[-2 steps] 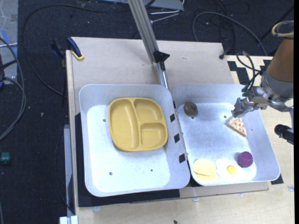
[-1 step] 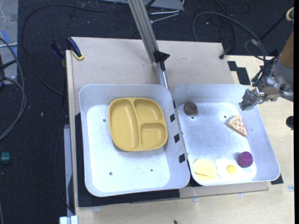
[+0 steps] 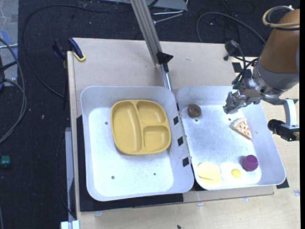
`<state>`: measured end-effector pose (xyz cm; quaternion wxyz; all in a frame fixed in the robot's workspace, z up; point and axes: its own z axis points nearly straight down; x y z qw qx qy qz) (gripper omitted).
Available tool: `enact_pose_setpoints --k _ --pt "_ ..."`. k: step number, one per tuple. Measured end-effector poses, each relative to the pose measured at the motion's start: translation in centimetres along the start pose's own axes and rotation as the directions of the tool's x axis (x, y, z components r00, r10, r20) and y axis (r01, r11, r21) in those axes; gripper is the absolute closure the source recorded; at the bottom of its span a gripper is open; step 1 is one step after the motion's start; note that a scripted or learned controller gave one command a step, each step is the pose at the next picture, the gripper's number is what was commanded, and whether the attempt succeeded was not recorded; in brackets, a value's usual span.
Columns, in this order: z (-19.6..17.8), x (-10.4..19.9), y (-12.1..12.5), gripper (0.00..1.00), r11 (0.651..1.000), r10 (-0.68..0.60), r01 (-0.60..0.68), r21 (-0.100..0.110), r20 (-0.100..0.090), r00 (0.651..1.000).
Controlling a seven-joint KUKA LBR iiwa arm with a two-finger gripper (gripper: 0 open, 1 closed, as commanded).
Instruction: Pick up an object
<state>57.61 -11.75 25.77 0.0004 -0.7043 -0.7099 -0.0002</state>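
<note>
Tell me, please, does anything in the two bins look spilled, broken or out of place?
Nothing stands out. The yellow divided plate lies flat in the left bin. The toy foods lie apart in the right bin, and the gripper hangs above it.

It was plainly a robotics lab — not a kitchen, for all the food-shaped toys. A pale wooden bench stood on dark carpet strewn with black cables, and a metal camera pole rose from the bench's far edge. Two shallow white bins sat side by side on it, and a grey industrial arm with an orange band reached in from the right — all test-rig furniture, nothing domestic.
</note>
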Motion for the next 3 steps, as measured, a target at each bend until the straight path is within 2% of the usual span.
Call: enact_pose_setpoints --k 2,3 --pt "-0.8 11.2 2.0 1.0 1.0 0.0 0.0 -0.002 0.001 1.0" --pt "0.8 16.3 1.8 1.0 1.0 0.0 0.0 0.002 0.0 1.0"
